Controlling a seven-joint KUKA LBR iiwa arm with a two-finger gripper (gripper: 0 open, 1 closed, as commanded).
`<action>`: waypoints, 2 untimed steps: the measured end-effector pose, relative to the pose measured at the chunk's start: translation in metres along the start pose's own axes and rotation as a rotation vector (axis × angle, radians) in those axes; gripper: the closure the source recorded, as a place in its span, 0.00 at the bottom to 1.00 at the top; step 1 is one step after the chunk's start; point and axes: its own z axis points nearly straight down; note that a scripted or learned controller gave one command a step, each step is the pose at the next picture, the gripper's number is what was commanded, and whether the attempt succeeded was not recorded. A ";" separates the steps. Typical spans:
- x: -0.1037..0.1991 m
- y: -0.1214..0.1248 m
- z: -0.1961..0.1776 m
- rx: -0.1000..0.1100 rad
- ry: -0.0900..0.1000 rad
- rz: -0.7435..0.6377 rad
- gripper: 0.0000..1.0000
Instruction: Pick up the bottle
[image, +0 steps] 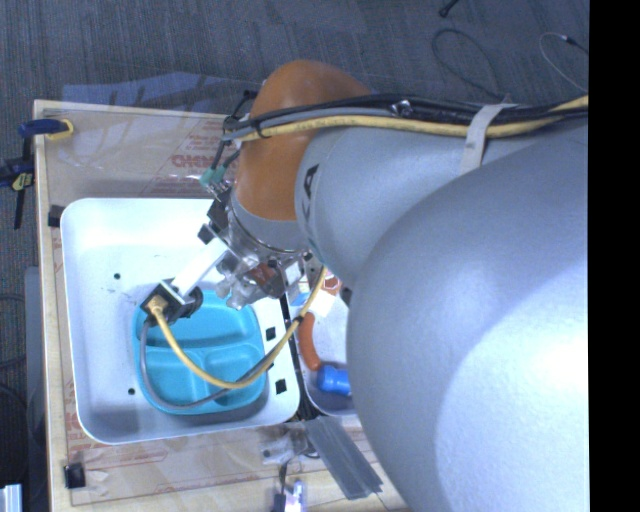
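2 bins sit below; the gripper (250, 275) hangs over the left bin (100, 260), above a blue tray (215, 340). Whether it is open or holds anything, I cannot tell. What seems the bottle (333, 380), blue-capped, lies at its 4 o'clock, largely hidden. Best move: shift there, centre over it, then descend.

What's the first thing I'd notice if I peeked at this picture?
The huge grey robot arm with its orange band covers the right side of the view and reaches across towards the left. Below its wrist, a bright blue plastic tray with compartments lies in the left shallow white bin. A small blue round piece peeks out at the arm's edge, just right of that bin.
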 end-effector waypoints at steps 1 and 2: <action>0.020 -0.039 -0.107 -0.007 0.010 -0.228 1.00; 0.020 -0.104 -0.132 -0.009 0.009 -0.378 1.00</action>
